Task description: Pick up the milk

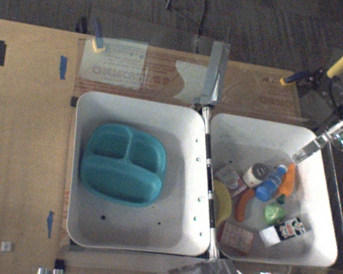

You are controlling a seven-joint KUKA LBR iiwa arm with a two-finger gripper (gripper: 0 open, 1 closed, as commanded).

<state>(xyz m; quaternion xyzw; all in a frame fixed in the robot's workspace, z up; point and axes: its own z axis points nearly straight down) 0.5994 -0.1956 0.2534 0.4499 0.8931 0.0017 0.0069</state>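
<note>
Camera view: one milk (285, 231) carton, white with black patches, is seen lying in the right bin (324, 254), front right corner. Farther back, one blue bottle (270, 183). One gripper (306, 152) is poised above; finger state cannot be told.

Gripper (304, 152): hanging over the right bin's (259, 135) upper right part, apart from the items.
Milk (284, 231): lying tilted near that bin's lower right corner, just beside a green item (273, 213).
Left bin (170, 226): holding a teal divided tray (123, 163).
</note>
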